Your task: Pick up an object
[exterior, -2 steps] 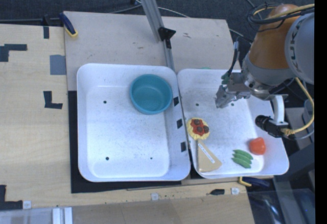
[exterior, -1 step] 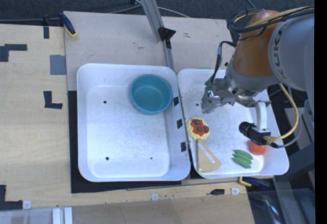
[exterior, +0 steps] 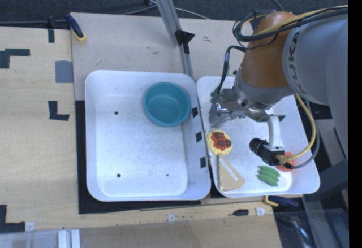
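Arm [exterior: 271, 66] reaches in at upper right over the right bin [exterior: 300, 182]; left bin [exterior: 93, 128], centre frame, bears a blue bowl [exterior: 167, 104] in its upper right corner. Gripper [exterior: 217, 117] hangs low at the right bin's upper left, just above a pizza slice [exterior: 224, 159], likely lining up on it as nearest target; wide or narrow, cannot tell. Pea pod [exterior: 268, 175] lies at that bin's lower right, apart from the gripper.

Bowl [exterior: 167, 104] L bin [exterior: 130, 162], pizza [exterior: 225, 162] R bin [exterior: 302, 176]
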### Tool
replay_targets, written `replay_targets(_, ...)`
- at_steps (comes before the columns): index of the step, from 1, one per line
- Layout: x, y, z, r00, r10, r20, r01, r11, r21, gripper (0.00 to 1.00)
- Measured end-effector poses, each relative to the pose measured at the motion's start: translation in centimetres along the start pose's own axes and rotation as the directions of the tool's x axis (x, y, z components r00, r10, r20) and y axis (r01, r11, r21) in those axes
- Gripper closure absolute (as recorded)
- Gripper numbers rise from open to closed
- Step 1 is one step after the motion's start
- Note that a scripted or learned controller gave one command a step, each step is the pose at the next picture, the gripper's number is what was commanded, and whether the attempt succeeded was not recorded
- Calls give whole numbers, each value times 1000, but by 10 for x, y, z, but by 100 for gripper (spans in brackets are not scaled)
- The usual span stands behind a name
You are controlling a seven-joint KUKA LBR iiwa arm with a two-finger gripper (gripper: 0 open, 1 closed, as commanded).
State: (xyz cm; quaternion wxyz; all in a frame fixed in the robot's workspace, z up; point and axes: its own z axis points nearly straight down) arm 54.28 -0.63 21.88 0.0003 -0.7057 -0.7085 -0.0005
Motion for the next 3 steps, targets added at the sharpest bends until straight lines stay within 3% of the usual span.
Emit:
replay_targets(2, 107, -21, -10, 1000, 0, 0, 0, 1000, 1, 100)
replay_targets(3, 105, -21, -10, 1000, 3, 1, -3, 1000, 1, 0)
